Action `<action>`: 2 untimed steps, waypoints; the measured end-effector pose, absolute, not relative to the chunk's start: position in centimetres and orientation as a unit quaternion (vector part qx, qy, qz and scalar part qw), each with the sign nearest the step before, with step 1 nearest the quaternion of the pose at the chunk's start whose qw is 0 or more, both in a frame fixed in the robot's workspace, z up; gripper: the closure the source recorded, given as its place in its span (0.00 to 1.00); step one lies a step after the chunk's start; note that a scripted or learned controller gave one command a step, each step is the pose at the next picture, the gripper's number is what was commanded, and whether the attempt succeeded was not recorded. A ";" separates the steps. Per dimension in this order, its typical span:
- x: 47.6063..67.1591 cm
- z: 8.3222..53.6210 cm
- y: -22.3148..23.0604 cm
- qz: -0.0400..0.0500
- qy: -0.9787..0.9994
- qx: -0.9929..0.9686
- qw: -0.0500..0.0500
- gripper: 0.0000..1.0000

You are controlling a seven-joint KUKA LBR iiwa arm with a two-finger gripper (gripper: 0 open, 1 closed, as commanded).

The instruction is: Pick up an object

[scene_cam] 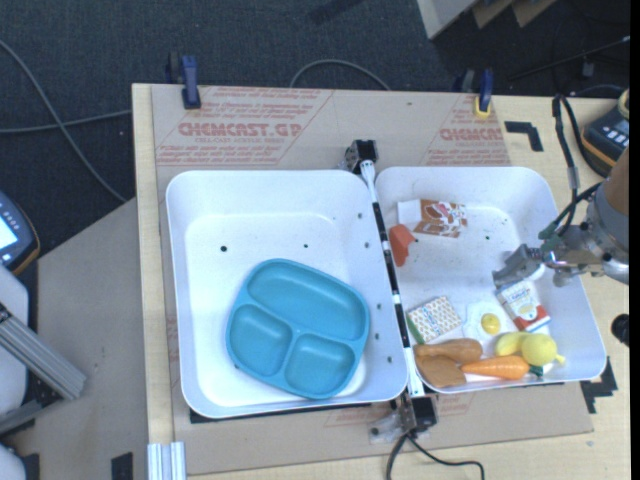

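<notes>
Camera view: the gripper (522,264) is hovering in the right bin (470,180), just above a small white-and-red packet (524,304). Jaw state cannot be determined. Nothing is visibly sitting between the fingers.

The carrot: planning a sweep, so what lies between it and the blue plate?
In the camera view, between carrot and blue plate lie the brown bread-like piece and the bins' meeting rims.
</notes>
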State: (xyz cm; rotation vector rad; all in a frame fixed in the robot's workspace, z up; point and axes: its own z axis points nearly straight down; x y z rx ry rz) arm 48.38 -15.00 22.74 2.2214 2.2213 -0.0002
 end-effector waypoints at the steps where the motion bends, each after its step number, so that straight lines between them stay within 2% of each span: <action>1: 47.6 11.5 -18.5 -0.003 0.706 0.709 -0.005 0.00; 2: 47.9 13.1 -18.3 0.000 0.706 0.708 0.001 1.00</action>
